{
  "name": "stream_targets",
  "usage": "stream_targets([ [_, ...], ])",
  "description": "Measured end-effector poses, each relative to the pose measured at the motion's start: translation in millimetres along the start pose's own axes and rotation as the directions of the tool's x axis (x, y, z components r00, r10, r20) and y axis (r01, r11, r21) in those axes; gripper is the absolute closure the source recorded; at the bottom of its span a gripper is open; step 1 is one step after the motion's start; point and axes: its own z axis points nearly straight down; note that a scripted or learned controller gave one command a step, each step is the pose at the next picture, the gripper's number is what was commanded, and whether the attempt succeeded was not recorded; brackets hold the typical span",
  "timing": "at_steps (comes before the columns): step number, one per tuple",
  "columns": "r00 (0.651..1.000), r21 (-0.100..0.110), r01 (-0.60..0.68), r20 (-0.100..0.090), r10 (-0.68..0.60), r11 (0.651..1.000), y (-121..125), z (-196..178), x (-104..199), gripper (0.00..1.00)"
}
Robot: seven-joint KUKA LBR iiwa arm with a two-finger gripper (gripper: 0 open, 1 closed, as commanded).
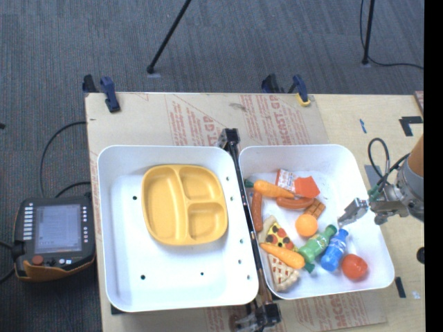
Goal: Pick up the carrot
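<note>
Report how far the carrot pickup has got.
Done: nothing yet; both carrots lie in the right bin among the other toy food. In hand: the gripper sits at that bin's right side, beside the blue bottle, with nothing between its fingers. Left: reach a carrot, grasp and lift.

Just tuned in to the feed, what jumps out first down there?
The yellow divided plate sits alone in the left bin. The right bin is crowded with toy food: two carrots, one near its top and one across a pizza slice, plus an orange ball and a blue bottle. The pincer hovers at that bin's right side.
</note>
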Motion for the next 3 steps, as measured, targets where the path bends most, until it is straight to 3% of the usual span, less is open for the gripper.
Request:
stream_targets([
  [1,1.0,-0.001,0.027,0.001,-0.027,1.0,40.1,91.5,40.1,0.0],
  [2,0.968,0.0,-0.25,0.001,0.25,0.968,89.3,110.0,24.7,0.0],
  [3,0.8,0.002,-0.599,0.0,0.599,0.8,44.3,110.4,17.1,0.0],
])
